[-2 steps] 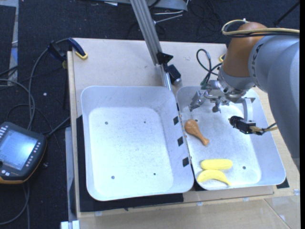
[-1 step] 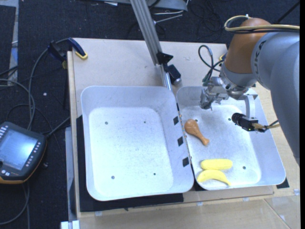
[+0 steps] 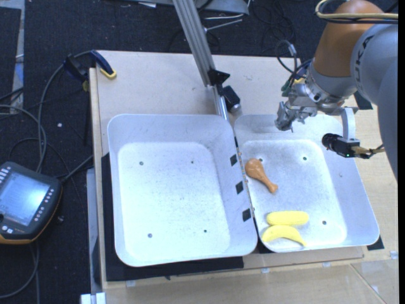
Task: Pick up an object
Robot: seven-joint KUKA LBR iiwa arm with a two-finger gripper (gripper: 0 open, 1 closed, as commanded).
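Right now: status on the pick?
Gripper above right bin's far edge, holding nothing visible. Drumstick toy and two yellow pieces lie untouched. Path clear.

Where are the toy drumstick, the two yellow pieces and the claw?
toy drumstick (image 3: pixel 259 171), camera view, thick end.
yellow pieces (image 3: pixel 288 218), camera view, middle of upper piece.
claw (image 3: pixel 285 122), camera view, its tip.

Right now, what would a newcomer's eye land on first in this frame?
Probably the grey arm with its orange band, whose end effector hangs over the far edge of the right bin. Next, that bin's bright contents: a toy chicken drumstick near its left wall, and two yellow banana-like pieces at its near edge.
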